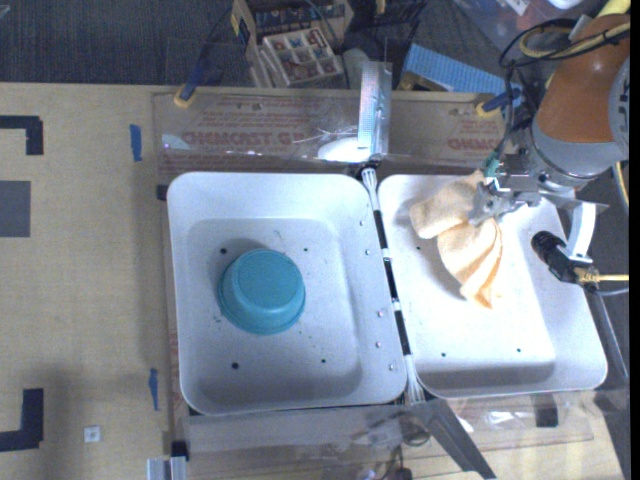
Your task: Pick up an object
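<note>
Bins: we see 2 shallow white bins side by side on the bench, the left bin [190, 208] and the right bin [560, 358], their inner rims touching along the middle.
Cloth: a pale yellow cloth [462, 246] with an orange edge lies crumpled in the right bin, toward its far edge and nearer the inner rim than the outer one; 1 fold trails down toward the bin's middle.
Gripper: the gripper [490, 200] sits at the cloth's far right part, over the right bin's far edge; we see its fingers closed together on a pinch of the cloth.
Arm: the grey arm with its orange band [580, 88] stands over the right bin's far right corner.
Bowl: a teal bowl [262, 290] rests upside down near the middle of the left bin, well apart from the cloth.
In the way: we see a black cable fitting [552, 250] just beside the gripper, over the right bin's right edge.
</note>
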{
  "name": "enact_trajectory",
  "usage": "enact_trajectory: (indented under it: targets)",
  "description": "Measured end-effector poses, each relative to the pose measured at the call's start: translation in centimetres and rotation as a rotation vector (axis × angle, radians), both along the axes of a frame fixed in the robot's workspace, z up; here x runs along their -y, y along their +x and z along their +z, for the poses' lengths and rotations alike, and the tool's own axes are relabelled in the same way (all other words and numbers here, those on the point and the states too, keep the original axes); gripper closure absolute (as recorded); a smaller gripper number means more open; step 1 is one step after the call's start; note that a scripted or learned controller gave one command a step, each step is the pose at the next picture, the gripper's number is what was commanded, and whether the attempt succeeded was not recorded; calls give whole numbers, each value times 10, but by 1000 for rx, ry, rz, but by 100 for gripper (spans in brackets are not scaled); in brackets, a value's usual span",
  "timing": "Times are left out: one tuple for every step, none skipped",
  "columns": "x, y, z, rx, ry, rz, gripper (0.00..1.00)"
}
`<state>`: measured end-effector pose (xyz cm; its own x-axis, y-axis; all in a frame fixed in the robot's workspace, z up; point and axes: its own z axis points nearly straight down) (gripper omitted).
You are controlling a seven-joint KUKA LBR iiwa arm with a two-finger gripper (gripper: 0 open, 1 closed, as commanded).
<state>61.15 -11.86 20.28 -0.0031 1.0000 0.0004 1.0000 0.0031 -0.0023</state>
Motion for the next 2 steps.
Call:
enact_trajectory:
  targets:
    - [-11,-32,-40,0,0,22,0]
    - [-1,-103,-111,20,-2,92,0]
